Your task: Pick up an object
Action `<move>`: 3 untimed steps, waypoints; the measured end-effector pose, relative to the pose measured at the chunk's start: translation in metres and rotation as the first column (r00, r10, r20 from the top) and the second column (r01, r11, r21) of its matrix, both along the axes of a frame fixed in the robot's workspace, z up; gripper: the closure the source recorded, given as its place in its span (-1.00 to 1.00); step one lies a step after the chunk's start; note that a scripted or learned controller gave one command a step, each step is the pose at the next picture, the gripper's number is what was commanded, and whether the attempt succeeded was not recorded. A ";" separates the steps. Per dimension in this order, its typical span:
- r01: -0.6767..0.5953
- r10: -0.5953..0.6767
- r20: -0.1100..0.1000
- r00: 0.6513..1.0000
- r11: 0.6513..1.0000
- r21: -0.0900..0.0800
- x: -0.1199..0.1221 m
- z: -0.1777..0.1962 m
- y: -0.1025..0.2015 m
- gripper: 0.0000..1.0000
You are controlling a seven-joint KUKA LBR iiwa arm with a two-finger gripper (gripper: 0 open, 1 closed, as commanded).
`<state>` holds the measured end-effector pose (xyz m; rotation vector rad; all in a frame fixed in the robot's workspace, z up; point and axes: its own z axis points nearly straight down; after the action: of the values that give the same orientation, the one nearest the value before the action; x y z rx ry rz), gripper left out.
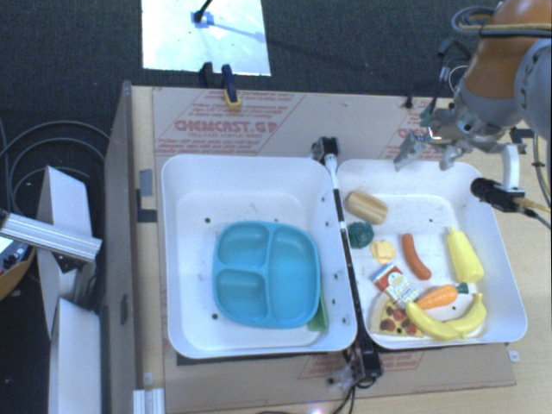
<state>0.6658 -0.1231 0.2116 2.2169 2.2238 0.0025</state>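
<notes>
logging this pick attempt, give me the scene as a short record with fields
gripper: open, holding nothing, above the far rim of the right bin
left bin: blue tray
right bin: bread roll, broccoli, sausage, corn, carrot, banana, pizza slice
nearest item to gripper: bread roll

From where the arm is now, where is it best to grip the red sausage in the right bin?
Grip the red sausage across its middle, coming straight from above. It lies flat and slanted, with free floor on both long sides; turn the gripper so it closes across the narrow width.
</notes>
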 end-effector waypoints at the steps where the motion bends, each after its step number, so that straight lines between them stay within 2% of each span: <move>1: 0.006 -0.006 -0.012 1.000 1.000 0.001 -0.066 -0.079 -0.025 -1.00; 2: 0.005 -0.005 0.012 1.000 1.000 -0.001 -0.104 -0.124 0.002 -1.00; 3: 0.002 -0.002 0.016 1.000 1.000 0.000 -0.101 -0.110 0.002 1.00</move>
<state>0.5648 -0.1212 0.1012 2.2107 2.2135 0.0199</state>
